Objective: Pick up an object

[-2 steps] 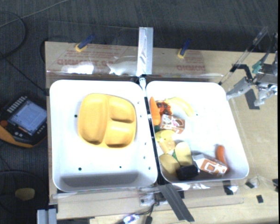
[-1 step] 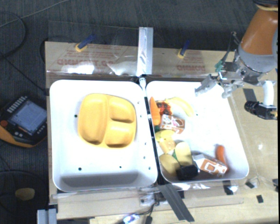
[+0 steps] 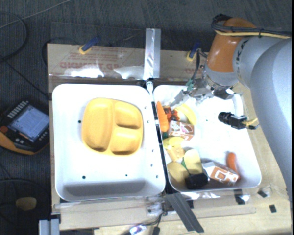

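Observation:
The right bin [image 3: 247, 146] holds a heap of toy food along its left side. There is an orange carrot [image 3: 160, 116], a yellow banana-like piece [image 3: 188, 113], a small printed box [image 3: 181, 129], pale yellow pieces [image 3: 174, 150] and a black block [image 3: 196, 181]. An orange-and-white carton [image 3: 222, 174] and a small orange sausage [image 3: 231, 160] lie at the front right. My gripper [image 3: 186, 95] hangs low over the bin's back left part, just above the carrot's top end and the banana-like piece. Nothing visibly sits in it.
The left bin [image 3: 68, 175] holds a yellow divided plate [image 3: 111, 125]. A black cylinder [image 3: 231, 118] on the arm's wrist juts over the right bin. A handheld device [image 3: 20, 127] lies on the floor to the left. The grey arm covers the right of the view.

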You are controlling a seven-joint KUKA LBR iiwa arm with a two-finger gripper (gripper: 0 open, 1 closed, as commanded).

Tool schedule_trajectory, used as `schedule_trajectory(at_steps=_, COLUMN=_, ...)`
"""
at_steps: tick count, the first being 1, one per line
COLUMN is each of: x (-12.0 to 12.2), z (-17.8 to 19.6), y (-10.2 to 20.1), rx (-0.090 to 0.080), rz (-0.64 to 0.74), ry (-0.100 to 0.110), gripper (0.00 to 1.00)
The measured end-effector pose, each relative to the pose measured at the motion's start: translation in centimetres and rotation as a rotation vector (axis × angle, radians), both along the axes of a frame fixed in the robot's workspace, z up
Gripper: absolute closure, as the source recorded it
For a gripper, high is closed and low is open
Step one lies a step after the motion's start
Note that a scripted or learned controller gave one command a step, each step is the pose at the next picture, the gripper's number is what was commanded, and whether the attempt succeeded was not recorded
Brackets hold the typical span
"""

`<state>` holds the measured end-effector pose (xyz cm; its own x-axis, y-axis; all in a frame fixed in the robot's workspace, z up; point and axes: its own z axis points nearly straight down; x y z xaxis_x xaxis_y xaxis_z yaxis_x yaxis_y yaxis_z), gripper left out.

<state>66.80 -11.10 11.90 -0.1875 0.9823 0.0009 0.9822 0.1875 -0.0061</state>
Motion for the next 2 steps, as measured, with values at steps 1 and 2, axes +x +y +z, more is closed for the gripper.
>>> schedule_trajectory(at_steps=1, x=0.62, z=-1.70, y=-1.37, rx=0.008, rz=0.226, ry=-0.009, gripper=0.00)
schedule_trajectory(at_steps=2, x=0.85, z=-1.15, y=-1.30, rx=0.005, rz=0.230, ry=-0.020, gripper=1.00)
